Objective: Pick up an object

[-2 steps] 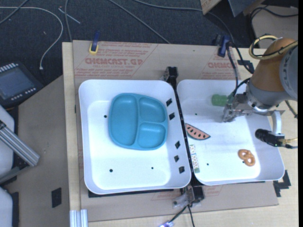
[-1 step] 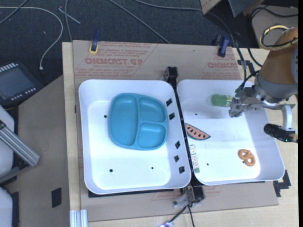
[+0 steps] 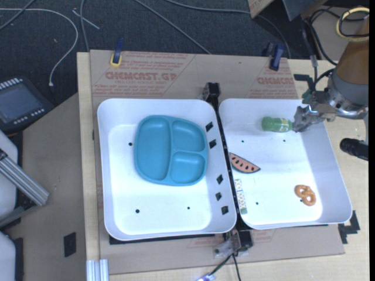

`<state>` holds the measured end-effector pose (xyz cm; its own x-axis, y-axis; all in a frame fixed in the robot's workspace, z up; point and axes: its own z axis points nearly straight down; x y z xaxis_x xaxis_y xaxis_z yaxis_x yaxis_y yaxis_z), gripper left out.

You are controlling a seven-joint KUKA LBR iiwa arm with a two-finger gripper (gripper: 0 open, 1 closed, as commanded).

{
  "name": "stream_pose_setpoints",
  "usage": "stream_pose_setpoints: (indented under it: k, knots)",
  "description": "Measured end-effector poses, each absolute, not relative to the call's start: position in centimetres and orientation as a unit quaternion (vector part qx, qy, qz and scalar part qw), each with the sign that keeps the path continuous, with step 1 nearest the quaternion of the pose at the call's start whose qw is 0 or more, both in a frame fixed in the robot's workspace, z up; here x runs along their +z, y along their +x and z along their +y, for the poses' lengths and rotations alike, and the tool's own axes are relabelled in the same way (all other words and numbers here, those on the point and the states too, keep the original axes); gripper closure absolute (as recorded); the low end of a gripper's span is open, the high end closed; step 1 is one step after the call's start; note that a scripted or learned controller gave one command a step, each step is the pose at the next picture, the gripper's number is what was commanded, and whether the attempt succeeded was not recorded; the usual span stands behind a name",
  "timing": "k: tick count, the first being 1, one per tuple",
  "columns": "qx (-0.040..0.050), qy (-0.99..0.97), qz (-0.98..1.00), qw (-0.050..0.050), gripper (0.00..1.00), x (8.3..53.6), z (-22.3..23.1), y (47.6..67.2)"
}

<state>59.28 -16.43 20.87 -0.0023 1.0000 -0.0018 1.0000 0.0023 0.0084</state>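
In the right bin lie a green bottle-like object at the back, a watermelon slice near the left wall, and a pretzel toward the front right. A blue divided plate rests in the left bin. My gripper hangs low over the back right of the right bin, just right of the green object and touching or almost touching its end. Nothing can be seen held between its fingers.
A black clip divider runs between the two bins. Blue clamps hold the cardboard base at the back. Cables lie on the dark floor behind, and a small screen sits at the left.
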Motion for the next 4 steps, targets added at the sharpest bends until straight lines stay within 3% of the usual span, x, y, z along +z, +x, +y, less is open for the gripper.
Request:
stream_pose_setpoints:
  k: [1, 2, 4]
  knots:
    - [0.0018, 0.707, 0.707, 0.003, 1.00, 26.6, -17.3, 58.8]
    - [0.0007, 0.705, 0.709, -0.002, 1.00, 25.4, -11.1, 58.9]
    - [-0.0002, 0.705, 0.709, -0.002, 1.00, 23.6, -0.3, 58.4]
